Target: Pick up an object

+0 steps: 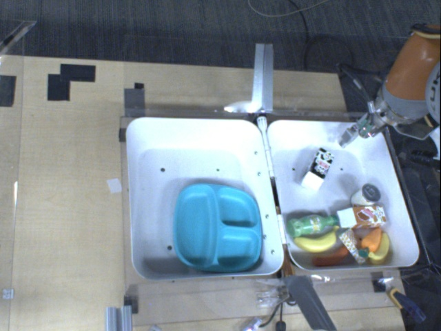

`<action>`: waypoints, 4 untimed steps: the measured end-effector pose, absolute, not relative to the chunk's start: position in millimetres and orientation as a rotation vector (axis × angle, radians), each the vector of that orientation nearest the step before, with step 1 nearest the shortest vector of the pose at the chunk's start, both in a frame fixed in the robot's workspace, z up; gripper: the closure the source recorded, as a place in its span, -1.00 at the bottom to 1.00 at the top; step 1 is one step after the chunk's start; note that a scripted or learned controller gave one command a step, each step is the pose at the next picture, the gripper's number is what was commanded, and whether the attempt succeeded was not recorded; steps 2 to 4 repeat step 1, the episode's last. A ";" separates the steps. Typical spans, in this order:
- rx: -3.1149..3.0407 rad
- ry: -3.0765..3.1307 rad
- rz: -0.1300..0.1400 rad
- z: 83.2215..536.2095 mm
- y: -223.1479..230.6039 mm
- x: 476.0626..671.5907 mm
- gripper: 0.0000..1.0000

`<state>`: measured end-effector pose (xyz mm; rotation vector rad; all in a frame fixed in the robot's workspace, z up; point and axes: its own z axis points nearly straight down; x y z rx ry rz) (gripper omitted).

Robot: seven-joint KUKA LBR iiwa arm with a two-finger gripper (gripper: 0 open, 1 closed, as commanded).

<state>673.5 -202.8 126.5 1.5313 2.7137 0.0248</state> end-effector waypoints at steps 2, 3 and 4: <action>1.380 2.809 0.005 227.1 -177.7 671.4 1.00; 1.380 2.809 0.005 227.1 -177.7 671.4 1.00; 1.380 2.809 0.005 227.1 -177.7 671.4 1.00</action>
